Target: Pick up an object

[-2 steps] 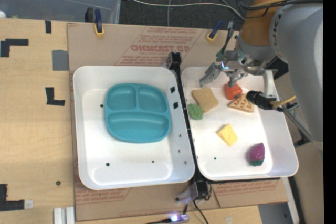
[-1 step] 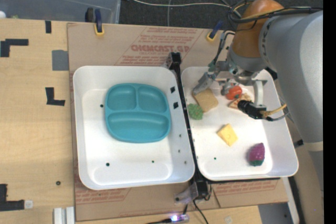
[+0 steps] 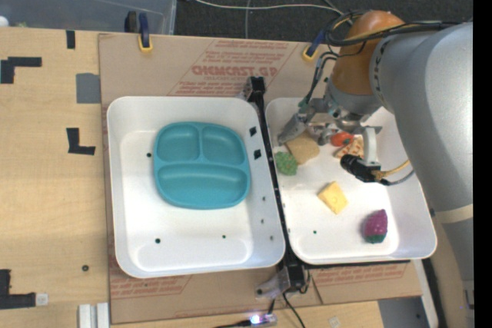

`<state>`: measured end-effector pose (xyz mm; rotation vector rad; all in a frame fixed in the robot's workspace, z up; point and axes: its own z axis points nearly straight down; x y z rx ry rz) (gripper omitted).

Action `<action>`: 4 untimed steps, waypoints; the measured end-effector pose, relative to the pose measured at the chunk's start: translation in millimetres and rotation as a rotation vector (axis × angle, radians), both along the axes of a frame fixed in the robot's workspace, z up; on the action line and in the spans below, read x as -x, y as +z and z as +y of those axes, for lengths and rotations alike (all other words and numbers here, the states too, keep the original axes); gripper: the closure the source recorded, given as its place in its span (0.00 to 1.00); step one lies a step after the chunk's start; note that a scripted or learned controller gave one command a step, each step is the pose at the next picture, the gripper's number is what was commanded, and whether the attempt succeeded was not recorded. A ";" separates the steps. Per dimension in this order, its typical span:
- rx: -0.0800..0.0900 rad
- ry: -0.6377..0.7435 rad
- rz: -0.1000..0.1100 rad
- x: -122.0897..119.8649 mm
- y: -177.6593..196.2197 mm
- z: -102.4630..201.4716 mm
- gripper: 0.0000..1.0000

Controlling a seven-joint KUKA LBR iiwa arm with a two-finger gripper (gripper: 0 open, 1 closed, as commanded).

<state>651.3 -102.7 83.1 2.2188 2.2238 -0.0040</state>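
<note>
My gripper [image 3: 310,131] hangs low over the back left part of the right bin [image 3: 407,242], its fingers spread open. A tan block [image 3: 304,151] lies just below and in front of the fingertips, not held. A small green piece [image 3: 286,163] rests next to the block by the bin's left wall. A red and orange item [image 3: 344,140] lies to the right of the gripper, partly hidden by it. Further forward sit a yellow wedge [image 3: 334,197] and a purple item with a green end [image 3: 375,226].
The left bin [image 3: 131,242] holds a teal divided plate [image 3: 202,165]. A black divider rail [image 3: 269,165] runs between the bins. The arm's grey body [image 3: 430,104] covers the right bin's far right side, with a black cable [image 3: 369,171] dangling there.
</note>
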 end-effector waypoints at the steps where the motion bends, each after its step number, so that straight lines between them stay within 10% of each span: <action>1: 0.003 0.001 -0.004 -1.4 13.4 -0.8 1.00; 4: -0.002 0.000 -0.005 -15.4 161.4 10.2 1.00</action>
